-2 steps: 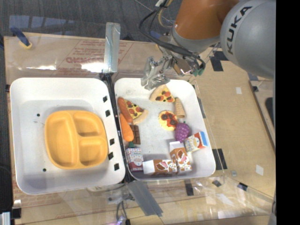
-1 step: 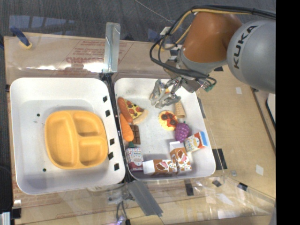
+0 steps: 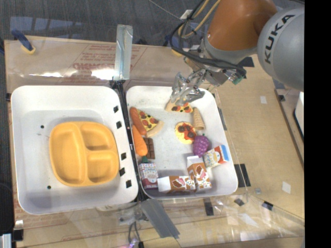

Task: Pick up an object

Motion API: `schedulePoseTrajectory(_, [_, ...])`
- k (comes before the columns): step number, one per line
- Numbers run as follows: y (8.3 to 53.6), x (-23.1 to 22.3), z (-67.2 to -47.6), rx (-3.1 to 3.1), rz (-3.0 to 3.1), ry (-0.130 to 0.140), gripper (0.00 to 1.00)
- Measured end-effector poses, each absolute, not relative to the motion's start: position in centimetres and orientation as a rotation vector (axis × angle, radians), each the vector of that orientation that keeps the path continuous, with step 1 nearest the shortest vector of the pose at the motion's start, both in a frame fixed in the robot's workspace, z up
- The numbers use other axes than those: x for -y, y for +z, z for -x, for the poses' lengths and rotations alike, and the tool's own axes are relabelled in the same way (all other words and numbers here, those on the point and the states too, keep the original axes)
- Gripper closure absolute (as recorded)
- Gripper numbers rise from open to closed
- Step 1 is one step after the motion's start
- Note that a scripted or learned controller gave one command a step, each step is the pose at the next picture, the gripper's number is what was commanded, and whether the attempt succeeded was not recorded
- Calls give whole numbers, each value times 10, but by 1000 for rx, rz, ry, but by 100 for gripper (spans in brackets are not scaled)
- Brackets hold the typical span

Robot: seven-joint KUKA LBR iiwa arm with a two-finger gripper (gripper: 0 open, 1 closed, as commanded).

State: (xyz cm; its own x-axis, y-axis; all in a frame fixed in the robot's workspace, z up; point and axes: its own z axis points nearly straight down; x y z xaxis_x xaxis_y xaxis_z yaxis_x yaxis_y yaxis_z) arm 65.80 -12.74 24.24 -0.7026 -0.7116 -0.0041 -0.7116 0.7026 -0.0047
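My gripper (image 3: 184,93) hangs over the far edge of the right bin (image 3: 168,159), its metal fingers spread just above a small pizza slice (image 3: 179,107) lying by the far wall. Nothing sits between the fingers. The right bin holds toy food: a larger pizza slice (image 3: 148,122), a hot dog (image 3: 137,119), a carrot (image 3: 139,143), an ice cream cone (image 3: 198,119), a round pastry (image 3: 185,132), purple grapes (image 3: 201,145) and several small cartons (image 3: 192,178) along the near wall.
The left bin (image 3: 31,107) holds a yellow divided plate (image 3: 83,152). A clear plastic strip (image 3: 123,53) stands upright at the far end of the divider between the bins. The arm's orange band (image 3: 235,17) looms over the far right corner.
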Motion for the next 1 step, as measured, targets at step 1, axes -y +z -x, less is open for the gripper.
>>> schedulePoseTrajectory(1, [217, 210, -658, -2646, 1688, -3, 100])
